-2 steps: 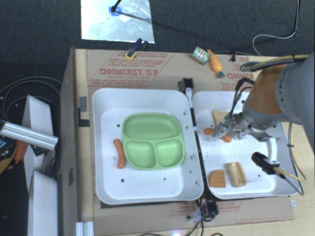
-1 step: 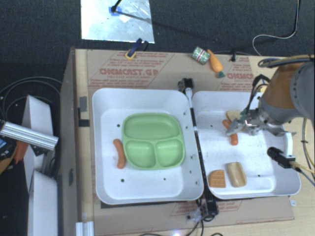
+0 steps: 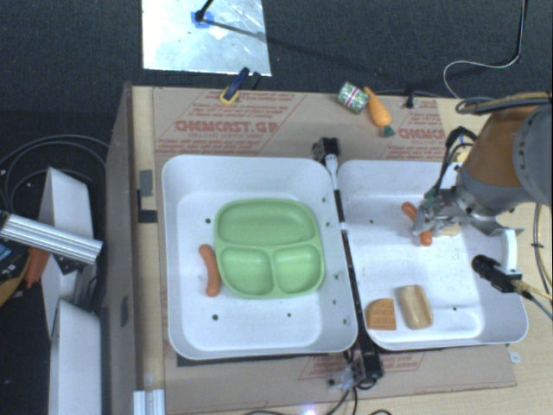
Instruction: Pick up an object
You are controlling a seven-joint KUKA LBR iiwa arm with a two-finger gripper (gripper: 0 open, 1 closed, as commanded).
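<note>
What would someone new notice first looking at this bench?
The green divided tray in the middle of the left bin stands out most, with a sausage lying just left of it. In the right bin, the arm's tool is down over a small orange piece, and two bread-like pieces sit near the front edge.

- The bench (image 3: 259,115) is covered with brown printed cardboard.
- Two white bins rest side by side on it: left bin (image 3: 181,232), right bin (image 3: 505,318).
- Near the far edge lie a toy carrot (image 3: 378,111), a small green can (image 3: 352,96) and a yellow-and-blue clip (image 3: 235,86).
</note>
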